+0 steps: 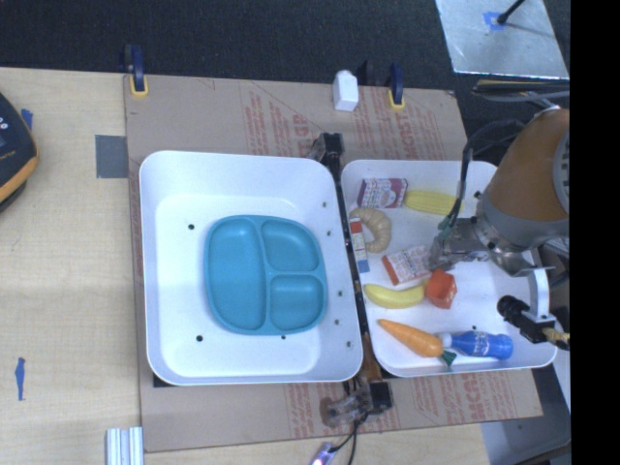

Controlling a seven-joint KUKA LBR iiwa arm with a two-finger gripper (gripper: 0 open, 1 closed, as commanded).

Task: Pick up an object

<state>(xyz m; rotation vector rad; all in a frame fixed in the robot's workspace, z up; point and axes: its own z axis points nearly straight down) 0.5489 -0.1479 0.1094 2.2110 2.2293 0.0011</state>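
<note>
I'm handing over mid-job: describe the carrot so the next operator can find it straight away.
Look at the right-hand white bin, the one crowded with toy food, and go to its near edge. The carrot lies there on its side, its green end touching a blue bottle. It is the only long, tapered orange piece; the banana just above it is yellow and curved.
</note>
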